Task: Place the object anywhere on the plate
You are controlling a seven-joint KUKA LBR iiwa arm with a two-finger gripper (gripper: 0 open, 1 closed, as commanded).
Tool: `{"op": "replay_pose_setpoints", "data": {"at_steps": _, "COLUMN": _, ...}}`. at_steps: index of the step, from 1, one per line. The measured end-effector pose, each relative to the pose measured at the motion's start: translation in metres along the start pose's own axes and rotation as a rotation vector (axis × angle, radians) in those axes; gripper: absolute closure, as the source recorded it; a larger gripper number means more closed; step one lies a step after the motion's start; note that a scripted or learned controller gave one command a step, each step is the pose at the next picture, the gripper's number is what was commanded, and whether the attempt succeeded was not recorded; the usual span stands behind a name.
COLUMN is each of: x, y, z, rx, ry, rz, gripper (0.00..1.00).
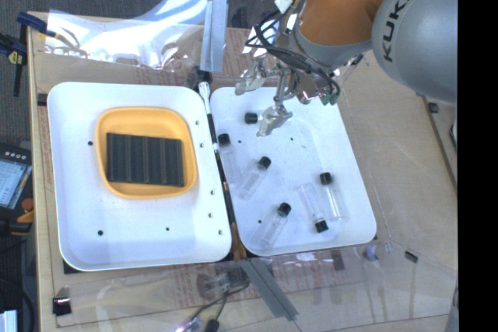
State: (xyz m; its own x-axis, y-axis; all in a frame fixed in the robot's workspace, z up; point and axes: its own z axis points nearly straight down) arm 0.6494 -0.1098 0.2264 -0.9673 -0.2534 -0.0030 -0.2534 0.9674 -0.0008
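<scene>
Camera view looks down on two shallow white bins set side by side, a layout that seems meant to keep the pick-up stock and the target apart. The left bin (70, 190) holds the plate (145, 152), a yellow-rimmed dish with a dark ribbed middle, lying flat and roughly central, so a drop from above has a broad landing area. The right bin (354, 190) holds the objects to be moved: several small clear vials with black caps. One vial (253, 176) lies on its side near the bin's middle, another vial (275, 221) lies lower down, and a pair of vials (320, 202) lies close together toward the right wall. Two black caps (250, 118) sit near the upper left of that bin; whether they belong to clear bodies I cannot tell.

The gripper (272, 120) hangs over the upper part of the right bin, just beside those caps, probably lined up for a pick there. Whether its jaws are apart or together cannot be read at this size, and nothing is visibly between them. No vial lies on the plate, so the task is, by my judgement, at the picking step.

The only legible writing is "KUKA" in dark letters on the grey arm (416, 19).
</scene>
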Motion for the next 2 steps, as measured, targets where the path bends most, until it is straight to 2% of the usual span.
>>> {"op": "replay_pose_setpoints", "data": {"at_steps": 1, "x": -0.0061, "y": -0.0099, "z": -0.0072, "rx": 0.0, "ry": -0.001, "rz": -0.327, "gripper": 0.0}}
{"op": "replay_pose_setpoints", "data": {"at_steps": 2, "x": -0.0058, "y": -0.0105, "z": -0.0071, "rx": 0.0, "ry": 0.0, "rz": -0.326, "gripper": 0.0}}
